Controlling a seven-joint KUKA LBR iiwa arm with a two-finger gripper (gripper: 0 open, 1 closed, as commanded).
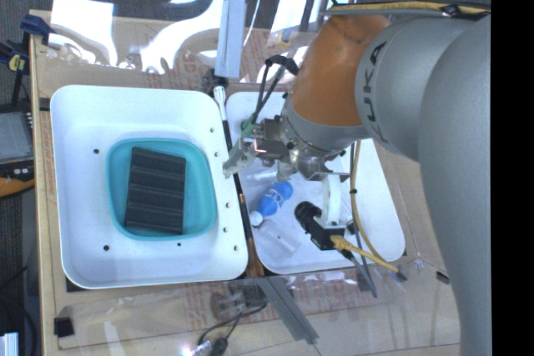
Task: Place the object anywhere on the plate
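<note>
Arm (392, 79) over right bin (384, 238) — dark block (156, 190) on plate (200, 179)

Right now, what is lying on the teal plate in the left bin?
A dark ribbed rectangular block lies on the teal square plate, covering most of its centre; whatever is beneath the block is hidden.

Lighting even and fairly bright from overhead: strong white glare patches on the clear sheet (192, 33) beyond and left of the gripper (259, 147), white bins (75, 204) slightly washed, soft shadow under the arm (400, 79), mild overall softness.
</note>
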